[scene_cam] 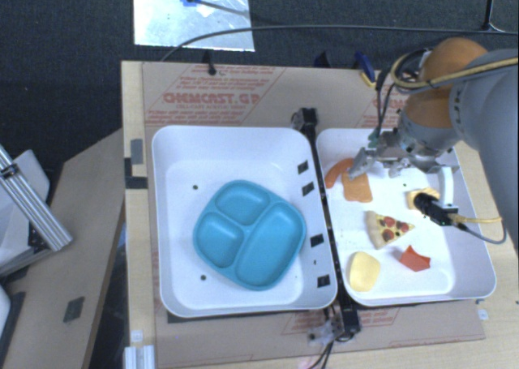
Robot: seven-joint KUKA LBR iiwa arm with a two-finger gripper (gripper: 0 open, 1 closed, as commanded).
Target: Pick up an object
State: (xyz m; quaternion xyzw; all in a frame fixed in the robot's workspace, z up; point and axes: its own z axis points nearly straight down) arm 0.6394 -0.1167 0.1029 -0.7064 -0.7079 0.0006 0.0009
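Camera view: claw (362, 162) low in the right bin (470, 278), at its far left, beside an orange piece (357, 188); finger opening cannot be told. Pizza slice (388, 228) lies nearer. Left bin (174, 197) holds a blue tray (249, 233).

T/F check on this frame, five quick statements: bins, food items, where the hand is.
1. The blue divided plastic plate lies in the left white bin. True.
2. The toy pizza slice lies on that plate. False: it lies in the right white bin.
3. The hand is over the right bin, near an orange flat piece. True.
4. A pale yellow piece sits near the right bin's front. True.
5. A small red piece lies in the left bin. False: right bin.
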